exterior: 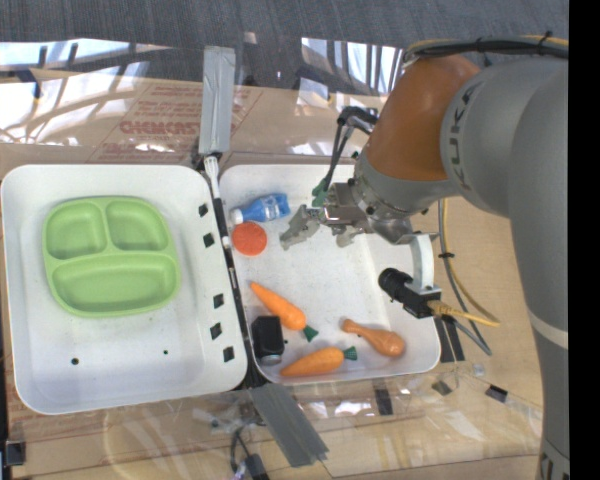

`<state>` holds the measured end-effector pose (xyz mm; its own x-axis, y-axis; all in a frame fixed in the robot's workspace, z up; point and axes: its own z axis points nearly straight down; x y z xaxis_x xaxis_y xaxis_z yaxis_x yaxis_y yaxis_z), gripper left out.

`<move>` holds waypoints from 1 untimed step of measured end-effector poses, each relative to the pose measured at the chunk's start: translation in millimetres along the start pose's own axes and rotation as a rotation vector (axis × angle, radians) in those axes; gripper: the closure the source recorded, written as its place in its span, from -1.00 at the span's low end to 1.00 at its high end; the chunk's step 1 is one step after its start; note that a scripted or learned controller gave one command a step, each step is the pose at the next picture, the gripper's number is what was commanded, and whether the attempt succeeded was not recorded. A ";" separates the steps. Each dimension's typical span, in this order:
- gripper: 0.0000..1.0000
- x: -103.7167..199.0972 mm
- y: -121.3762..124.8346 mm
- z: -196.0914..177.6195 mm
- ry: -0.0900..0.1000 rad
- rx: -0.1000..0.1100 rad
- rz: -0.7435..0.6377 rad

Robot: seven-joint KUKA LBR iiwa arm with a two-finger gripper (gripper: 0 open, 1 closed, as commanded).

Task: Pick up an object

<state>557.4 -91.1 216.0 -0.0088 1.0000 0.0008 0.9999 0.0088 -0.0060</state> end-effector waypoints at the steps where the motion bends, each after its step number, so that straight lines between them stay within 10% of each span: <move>1: -1.00 36.2 -39.9 26.1 -0.001 0.000 -0.087</move>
